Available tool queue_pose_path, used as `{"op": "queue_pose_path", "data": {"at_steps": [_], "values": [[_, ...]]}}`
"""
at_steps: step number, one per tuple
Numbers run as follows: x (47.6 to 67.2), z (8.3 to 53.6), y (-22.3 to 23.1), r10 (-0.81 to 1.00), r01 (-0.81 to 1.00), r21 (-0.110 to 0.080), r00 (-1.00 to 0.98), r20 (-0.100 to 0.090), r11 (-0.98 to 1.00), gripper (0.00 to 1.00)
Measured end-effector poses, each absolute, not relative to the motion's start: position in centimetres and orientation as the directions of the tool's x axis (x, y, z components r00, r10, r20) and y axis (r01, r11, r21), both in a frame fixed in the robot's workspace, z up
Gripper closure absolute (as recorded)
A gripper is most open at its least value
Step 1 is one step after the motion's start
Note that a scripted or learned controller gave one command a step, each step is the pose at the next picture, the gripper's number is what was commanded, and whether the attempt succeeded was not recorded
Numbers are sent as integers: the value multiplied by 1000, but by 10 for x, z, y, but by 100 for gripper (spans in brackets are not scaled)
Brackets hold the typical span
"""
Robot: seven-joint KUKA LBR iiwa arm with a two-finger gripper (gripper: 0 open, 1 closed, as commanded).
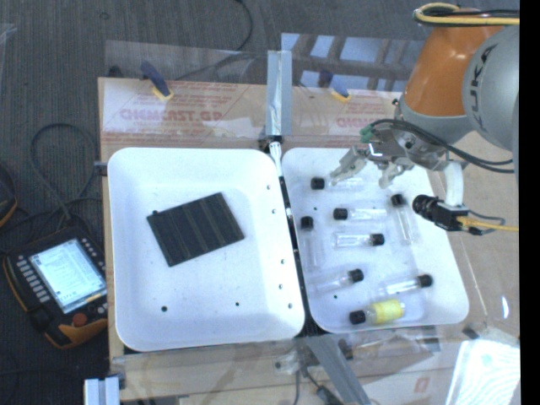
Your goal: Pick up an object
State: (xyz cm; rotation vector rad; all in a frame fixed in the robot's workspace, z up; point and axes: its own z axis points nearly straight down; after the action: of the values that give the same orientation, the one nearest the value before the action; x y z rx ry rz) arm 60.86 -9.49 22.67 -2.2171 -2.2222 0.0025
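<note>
My gripper hangs over the back of the right bin, fingers spread open with nothing between them. Below it lie several clear vials with black caps: one just under the fingers, another in the middle, one toward the right, and two more nearer the front. A vial with yellow contents rests by the front wall. A loose black cap sits left of the fingers. In the left bin lies a flat black ribbed plate.
A black cylindrical part with yellow cable juts from the arm over the right bin's right side. A teach pendant lies on the floor at the left. A metal divider stands behind the bins.
</note>
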Motion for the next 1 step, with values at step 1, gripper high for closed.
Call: {"op": "queue_pose_path", "data": {"at_steps": [1], "values": [[584, 94, -122, 999, 999, 0, -32, 1, 32, 0]]}}
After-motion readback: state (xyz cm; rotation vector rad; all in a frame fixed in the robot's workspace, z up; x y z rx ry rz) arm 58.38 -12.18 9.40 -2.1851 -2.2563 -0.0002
